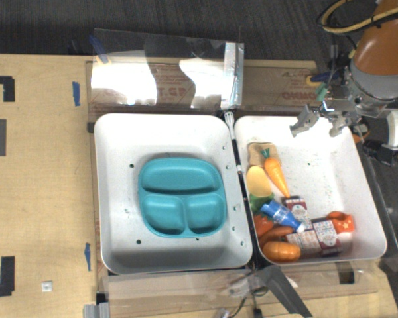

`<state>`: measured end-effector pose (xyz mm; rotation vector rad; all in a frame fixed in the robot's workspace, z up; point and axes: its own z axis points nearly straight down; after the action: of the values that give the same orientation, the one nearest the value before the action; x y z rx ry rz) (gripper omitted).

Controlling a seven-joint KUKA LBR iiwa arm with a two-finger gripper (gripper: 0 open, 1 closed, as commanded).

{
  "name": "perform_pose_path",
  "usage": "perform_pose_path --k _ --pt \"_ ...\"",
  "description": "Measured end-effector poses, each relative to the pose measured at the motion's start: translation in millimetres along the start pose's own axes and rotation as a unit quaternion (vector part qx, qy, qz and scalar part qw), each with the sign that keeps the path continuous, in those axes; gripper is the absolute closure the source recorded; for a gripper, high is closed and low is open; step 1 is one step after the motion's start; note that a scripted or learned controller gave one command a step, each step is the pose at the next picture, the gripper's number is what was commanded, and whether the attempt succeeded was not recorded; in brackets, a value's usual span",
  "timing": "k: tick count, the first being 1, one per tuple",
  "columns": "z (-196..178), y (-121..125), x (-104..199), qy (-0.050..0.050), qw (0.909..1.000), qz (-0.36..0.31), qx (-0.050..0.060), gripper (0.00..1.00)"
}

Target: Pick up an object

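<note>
My gripper hangs open over the far edge of the right bin, its two fingers spread with nothing between them. Below it, along the bin's left side, lie an orange carrot, a yellow lemon-like piece and a tan piece. Nearer the front edge sit a blue bottle-like toy, a small red-and-white packet, a red-capped bottle and an orange bun-shaped piece. The gripper is apart from all of them.
The left bin holds a teal divided plate. A clear plastic sheet stands behind the bins. Yellow cable loops near the arm at top right. Wooden bench lies to the left.
</note>
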<state>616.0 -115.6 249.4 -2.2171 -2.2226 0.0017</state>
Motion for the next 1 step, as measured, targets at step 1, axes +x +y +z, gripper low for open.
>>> perform_pose_path --k 1 --pt "148.6 -12.2 12.2 0.001 0.995 -0.1 0.004 0.0"
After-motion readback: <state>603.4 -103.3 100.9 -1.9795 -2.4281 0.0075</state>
